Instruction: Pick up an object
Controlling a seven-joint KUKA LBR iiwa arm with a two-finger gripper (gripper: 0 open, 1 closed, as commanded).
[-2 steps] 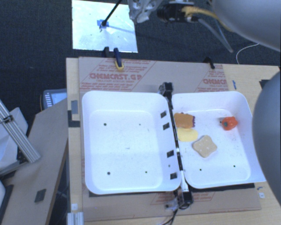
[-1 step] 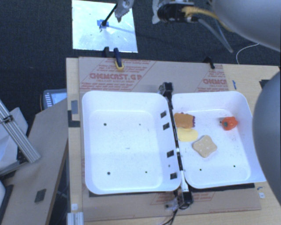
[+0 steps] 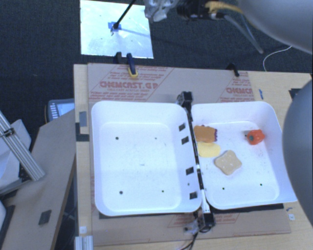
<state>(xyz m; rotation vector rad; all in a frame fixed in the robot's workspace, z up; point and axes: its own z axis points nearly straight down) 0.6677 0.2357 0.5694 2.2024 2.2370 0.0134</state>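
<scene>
Gripper (image 3: 157, 10) high above the bins — grip state unclear; toast (image 3: 228, 162), cheese (image 3: 209, 150), tomato (image 3: 254, 136) unobstructed

In the right-hand shallow white bin (image 3: 271, 122) lie four small things: an orange-brown block with a purple edge (image 3: 205, 133), a flat pale-yellow piece (image 3: 209, 150) just below it, a tan toast-shaped slice (image 3: 228, 162), and a red-orange pepper-like toy (image 3: 254, 137) well apart, near the right wall.

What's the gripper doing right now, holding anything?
Gripper: at the view's top edge, high above the bins; open or closed cannot be told, and nothing can be seen in it.
</scene>
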